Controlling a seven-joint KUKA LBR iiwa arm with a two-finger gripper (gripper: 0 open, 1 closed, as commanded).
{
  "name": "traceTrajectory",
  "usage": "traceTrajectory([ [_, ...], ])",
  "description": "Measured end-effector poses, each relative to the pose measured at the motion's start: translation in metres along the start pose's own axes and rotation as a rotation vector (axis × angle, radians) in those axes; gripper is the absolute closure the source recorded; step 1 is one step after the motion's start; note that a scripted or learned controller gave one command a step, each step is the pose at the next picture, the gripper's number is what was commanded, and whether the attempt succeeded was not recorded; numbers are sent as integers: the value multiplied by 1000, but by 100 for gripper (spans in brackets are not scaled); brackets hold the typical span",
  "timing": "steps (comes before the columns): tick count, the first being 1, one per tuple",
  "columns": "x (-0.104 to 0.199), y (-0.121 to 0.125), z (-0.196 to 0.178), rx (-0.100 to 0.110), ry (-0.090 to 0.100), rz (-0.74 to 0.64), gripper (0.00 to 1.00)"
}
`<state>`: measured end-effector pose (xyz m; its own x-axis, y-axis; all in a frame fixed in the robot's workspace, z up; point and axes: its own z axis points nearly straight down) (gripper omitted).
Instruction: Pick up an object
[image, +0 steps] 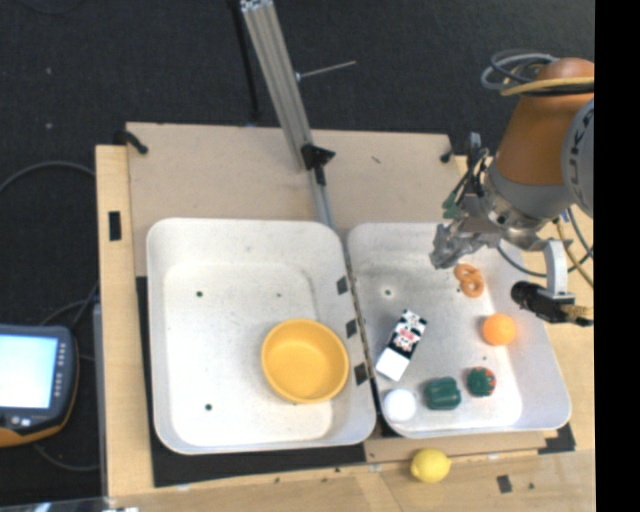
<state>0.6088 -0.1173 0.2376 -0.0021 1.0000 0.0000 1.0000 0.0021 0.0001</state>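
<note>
Dark carpet-like floor (120, 60) around a tan wooden bench (230, 170). Grey metal pole (285, 95) slants from the top edge down to the bench, black clamp on its lower part. Black cables (40, 185) loop on the floor at left. Lit screen in an orange-trimmed casing (30, 380) at lower left.

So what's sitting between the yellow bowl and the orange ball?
In the camera view, the black-and-white box lies between the yellow bowl and the orange ball.
</note>
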Motion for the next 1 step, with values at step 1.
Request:
traceTrajectory([
  [1, 42, 0, 3, -1, 0, 0, 100],
])
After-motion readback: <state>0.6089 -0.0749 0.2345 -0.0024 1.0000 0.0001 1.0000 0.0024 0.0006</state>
